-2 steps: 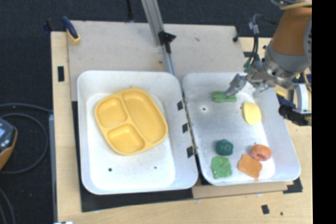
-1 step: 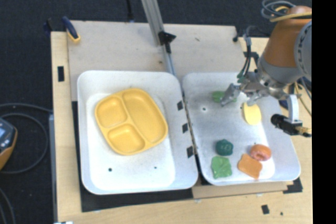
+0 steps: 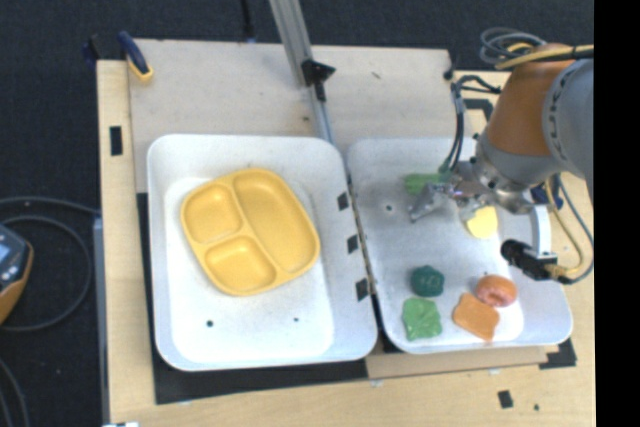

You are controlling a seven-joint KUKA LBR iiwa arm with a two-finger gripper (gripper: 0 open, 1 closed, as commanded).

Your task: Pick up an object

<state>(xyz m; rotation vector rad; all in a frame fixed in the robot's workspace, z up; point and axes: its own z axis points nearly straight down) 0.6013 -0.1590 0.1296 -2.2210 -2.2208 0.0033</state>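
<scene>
We see the gripper (image 3: 425, 205) low over the rear of the right bin (image 3: 385, 165), just beside a light green object (image 3: 420, 183); we cannot tell its state. Near the arm lies a yellow object (image 3: 482, 222), and along the bin's front lie a dark green object (image 3: 428, 281), a green block (image 3: 421, 318), an orange block (image 3: 475, 316) and a reddish object (image 3: 496, 291). The left bin (image 3: 170, 165) holds a yellow divided plate (image 3: 249, 230).

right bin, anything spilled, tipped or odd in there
Nothing stands out. In the right bin the small items lie apart on the floor, none spilled over the rim. The yellow divided tray sits flat in the left bin, turned at a slant.
</scene>
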